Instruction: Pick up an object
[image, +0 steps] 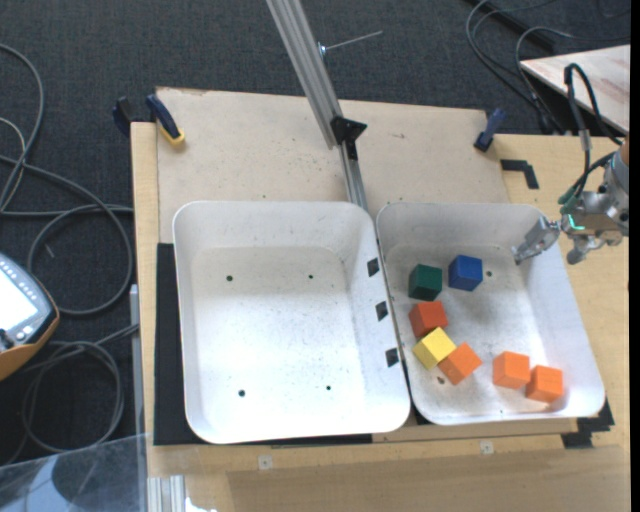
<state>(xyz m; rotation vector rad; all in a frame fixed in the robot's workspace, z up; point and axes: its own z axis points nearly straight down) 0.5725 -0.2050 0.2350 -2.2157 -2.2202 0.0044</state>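
The right bin (497, 226) holds several cubes: a dark green one (426, 281), a blue one (465, 272), a red-orange one (429, 317), a yellow one (436, 347), and orange ones (460, 363) (511, 369) (545, 383) along the front. My gripper (552, 250) hangs over the bin's far right edge, up and to the right of the blue cube. Its fingers are open with nothing between them.
The left bin (270, 320) sits beside the right one. A metal post (315, 75) slants up from the back between the bins. Clamps (165, 118) (489, 130) mark the board's back corners. Cables lie on the floor at left.
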